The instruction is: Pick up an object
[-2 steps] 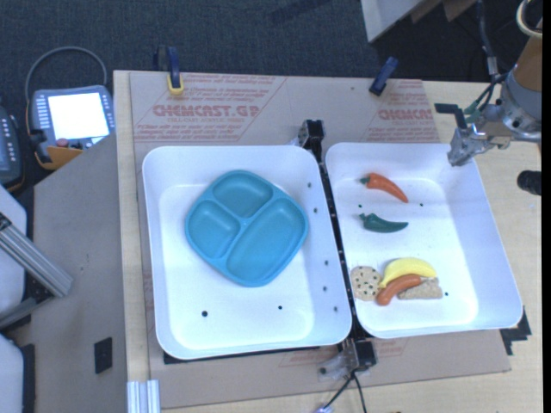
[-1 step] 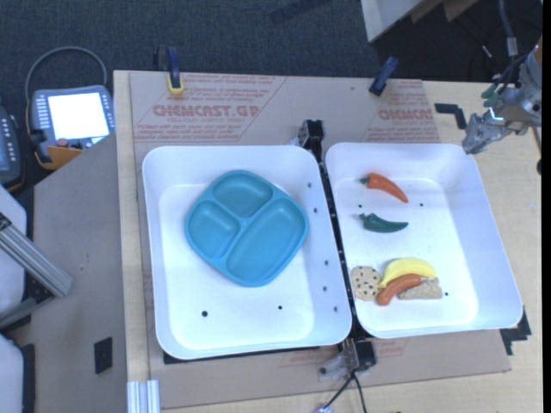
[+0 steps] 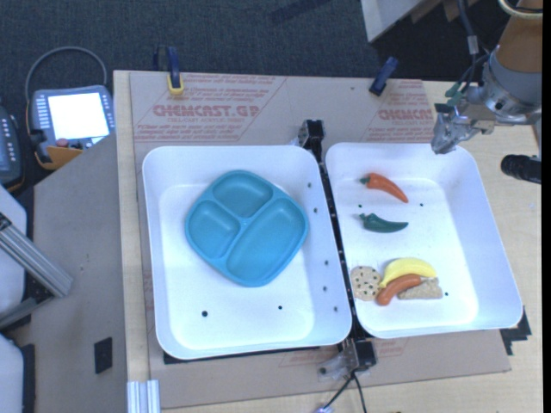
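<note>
white right bin (image 3: 482, 231): nothing lifted; orange pepper (image 3: 384, 186), banana (image 3: 407, 269) untouched; hand (image 3: 444, 139) at rim, grip unclear.

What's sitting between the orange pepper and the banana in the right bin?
In the camera view, a dark green pepper lies on the bin floor between the orange pepper above it and the banana below.
</note>
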